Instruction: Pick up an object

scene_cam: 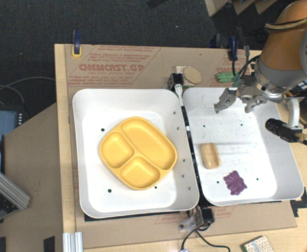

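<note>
— The bread roll, where did it lie?
— In the right bin, near its left wall, a purple lump just beside it.
— And your fingers?
— Spread wide, holding nothing, above that bin's far end, well apart from the roll.

I see a tan, rounded block lying flat in the right bin, below the gripper and well apart from its fingers. A crumpled purple lump lies just beyond it, farther still from the fingers. A yellow three-compartment plate sits in the left bin.
</note>
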Available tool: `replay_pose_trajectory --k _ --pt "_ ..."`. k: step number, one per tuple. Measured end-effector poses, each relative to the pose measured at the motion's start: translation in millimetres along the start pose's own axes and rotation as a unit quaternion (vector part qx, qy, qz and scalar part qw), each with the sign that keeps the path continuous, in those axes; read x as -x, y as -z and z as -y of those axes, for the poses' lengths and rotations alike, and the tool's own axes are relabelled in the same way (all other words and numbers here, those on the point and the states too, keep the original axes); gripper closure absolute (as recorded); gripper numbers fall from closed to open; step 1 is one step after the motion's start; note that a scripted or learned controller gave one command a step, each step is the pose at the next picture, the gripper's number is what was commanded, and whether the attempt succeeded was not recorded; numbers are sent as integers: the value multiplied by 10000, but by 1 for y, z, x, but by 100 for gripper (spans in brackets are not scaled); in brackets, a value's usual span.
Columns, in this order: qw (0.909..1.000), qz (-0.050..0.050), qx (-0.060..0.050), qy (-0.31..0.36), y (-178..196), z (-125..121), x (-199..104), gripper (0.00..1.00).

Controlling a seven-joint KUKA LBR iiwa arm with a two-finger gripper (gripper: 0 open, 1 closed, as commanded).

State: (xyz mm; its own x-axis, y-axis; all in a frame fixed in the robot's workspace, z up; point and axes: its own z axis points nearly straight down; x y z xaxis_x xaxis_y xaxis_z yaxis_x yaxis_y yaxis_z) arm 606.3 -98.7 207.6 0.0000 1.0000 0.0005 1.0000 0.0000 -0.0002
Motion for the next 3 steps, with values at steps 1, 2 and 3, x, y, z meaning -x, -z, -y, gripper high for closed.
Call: replay_pose_trajectory --k 1,2,3 --pt "10000 -6 -35 -23 -129 50 24 0" --pt "10000 15 82 32 -16 -47 -10 0" --pt "10000 -4 -43 -24 -129 5 23 0"
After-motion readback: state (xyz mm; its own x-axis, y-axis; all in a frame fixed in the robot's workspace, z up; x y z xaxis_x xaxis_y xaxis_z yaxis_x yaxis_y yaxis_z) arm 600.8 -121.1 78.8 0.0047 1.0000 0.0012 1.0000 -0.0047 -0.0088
